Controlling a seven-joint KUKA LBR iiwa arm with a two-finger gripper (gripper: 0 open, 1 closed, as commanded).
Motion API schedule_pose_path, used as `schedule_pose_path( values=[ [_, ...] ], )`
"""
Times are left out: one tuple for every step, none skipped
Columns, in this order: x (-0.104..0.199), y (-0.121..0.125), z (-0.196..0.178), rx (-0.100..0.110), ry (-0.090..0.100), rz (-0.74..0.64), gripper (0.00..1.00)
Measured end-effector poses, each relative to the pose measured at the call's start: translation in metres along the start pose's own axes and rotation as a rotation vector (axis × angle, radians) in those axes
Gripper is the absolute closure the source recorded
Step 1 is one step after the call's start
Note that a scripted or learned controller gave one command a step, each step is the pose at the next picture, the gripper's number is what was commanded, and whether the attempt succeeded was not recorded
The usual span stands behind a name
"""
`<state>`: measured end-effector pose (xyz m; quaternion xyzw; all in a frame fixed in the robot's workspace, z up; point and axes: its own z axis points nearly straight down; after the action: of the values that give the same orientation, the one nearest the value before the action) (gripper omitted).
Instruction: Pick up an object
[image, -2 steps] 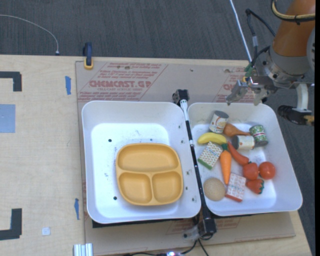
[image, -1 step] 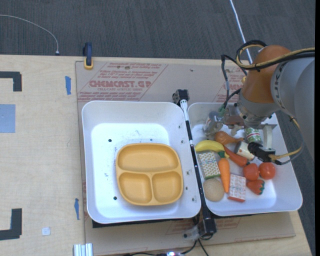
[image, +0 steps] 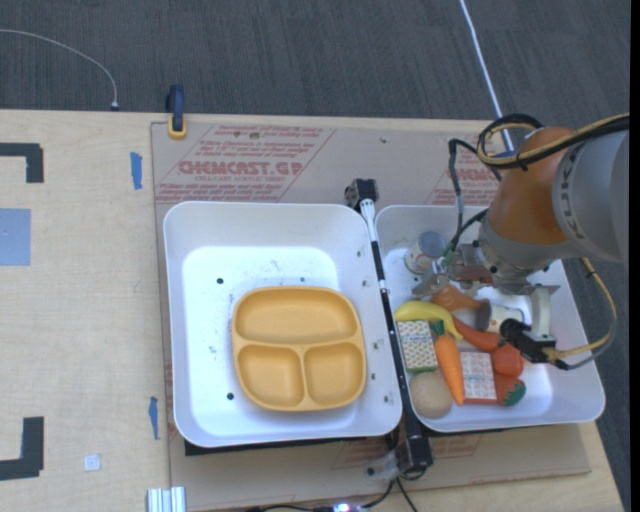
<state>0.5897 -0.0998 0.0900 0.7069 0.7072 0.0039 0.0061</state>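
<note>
Orange carrot (image: 451, 368) lying in right bin (image: 578, 400) among crowded toy food, beside banana (image: 425, 313). Arm hanging over pile; grasp state impossible to tell. Best descending onto isolated piece, avoiding neighbours.

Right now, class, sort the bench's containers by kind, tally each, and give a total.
White bins: 2, the left bin and the right bin
Yellow divided trays: 1, the tray lying in the left bin
Total: 3
</note>
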Motion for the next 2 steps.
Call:
schedule_pose_path(
  values=[
    [-0.004,0.001,-0.012,-0.006,-0.007,0.003,1.00],
    [0.073,0.003,-0.096,0.011,0.005,-0.003,1.00]
  ],
)
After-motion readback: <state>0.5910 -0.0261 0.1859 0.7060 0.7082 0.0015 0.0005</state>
